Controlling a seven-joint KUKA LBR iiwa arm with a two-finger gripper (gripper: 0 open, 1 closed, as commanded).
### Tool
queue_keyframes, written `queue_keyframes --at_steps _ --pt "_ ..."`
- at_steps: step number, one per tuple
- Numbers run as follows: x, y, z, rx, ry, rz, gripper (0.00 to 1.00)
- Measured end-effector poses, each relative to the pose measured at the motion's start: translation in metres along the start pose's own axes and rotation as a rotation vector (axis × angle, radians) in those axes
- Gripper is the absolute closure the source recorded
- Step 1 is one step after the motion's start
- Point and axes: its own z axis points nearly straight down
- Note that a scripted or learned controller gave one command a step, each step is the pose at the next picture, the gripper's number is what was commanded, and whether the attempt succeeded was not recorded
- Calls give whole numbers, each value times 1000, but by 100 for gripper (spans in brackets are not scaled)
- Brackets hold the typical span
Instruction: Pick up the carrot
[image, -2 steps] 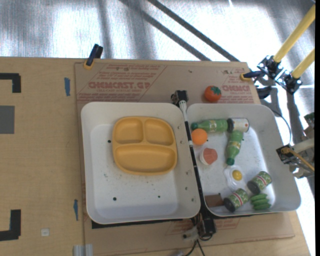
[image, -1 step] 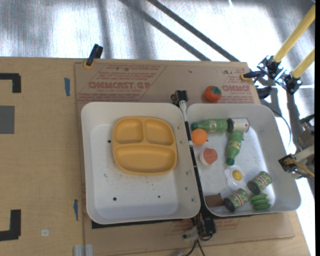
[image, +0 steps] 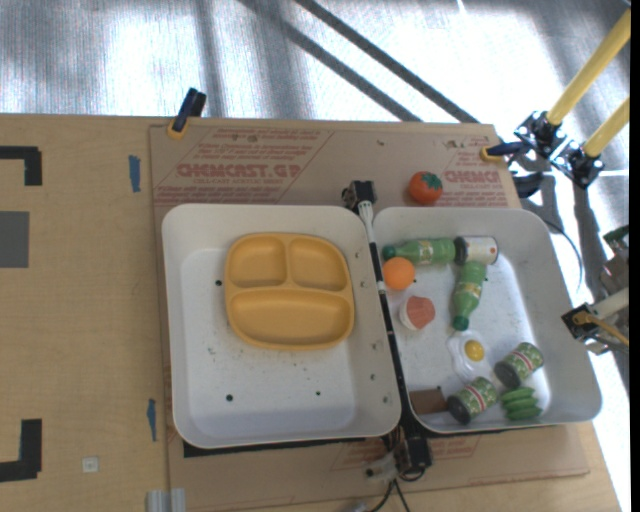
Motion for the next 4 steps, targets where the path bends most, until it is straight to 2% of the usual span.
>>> queue_keyframes --at_steps 1,4 --pt "-1 0 14 1 -1 133 100" --pt "0 0 1 1 -1 131 100"
